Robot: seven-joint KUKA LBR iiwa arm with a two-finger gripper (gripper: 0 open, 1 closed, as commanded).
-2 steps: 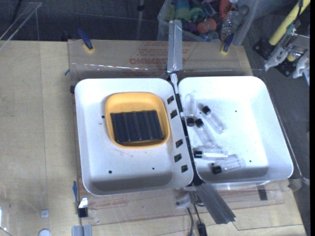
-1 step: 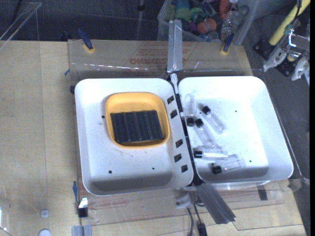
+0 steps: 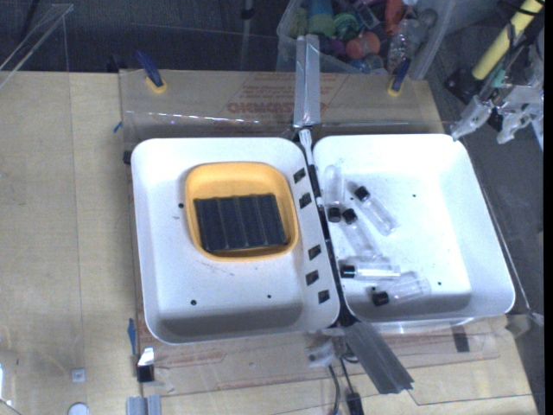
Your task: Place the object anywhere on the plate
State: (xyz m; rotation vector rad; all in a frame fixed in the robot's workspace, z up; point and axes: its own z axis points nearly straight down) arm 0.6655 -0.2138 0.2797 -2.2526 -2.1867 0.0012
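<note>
at the near edge of the bench, metal brackets (image 3: 371,361) and cables lie just below the seam between the two bins. the right bin (image 3: 484,232) holds a scatter of small clear vials with black caps: one vial (image 3: 399,289) lies nearest, close to the bin's near wall, another (image 3: 371,271) lies flat just beyond it, and a third (image 3: 374,210) sits tilted farther back, with more caps crowded along the divider. these are the objects the task is about, and all of them lie in the right bin, well apart from the plate. in the left bin (image 3: 155,232) sits the yellow plate (image 3: 197,184), and a dark ribbed tray-like block (image 3: 240,223) rests on it.

the step in hand looks like the first pick. it would go best aimed at a vial lying alone, such as the near one, taken across its narrow body and not along it, since clear round plastic will likely roll or slip. the bare yellow rim left free by the dark block is narrow, so the release should be low and gentle.

far right, past the bins, the gripper (image 3: 501,115) hangs over the bench edge; it is small and cluttered there, and i cannot tell whether it is released or clenched. how many vials there are is hard to count, as they are see-through against white. a box of coloured toys (image 3: 363,15) stands farthest back.
</note>
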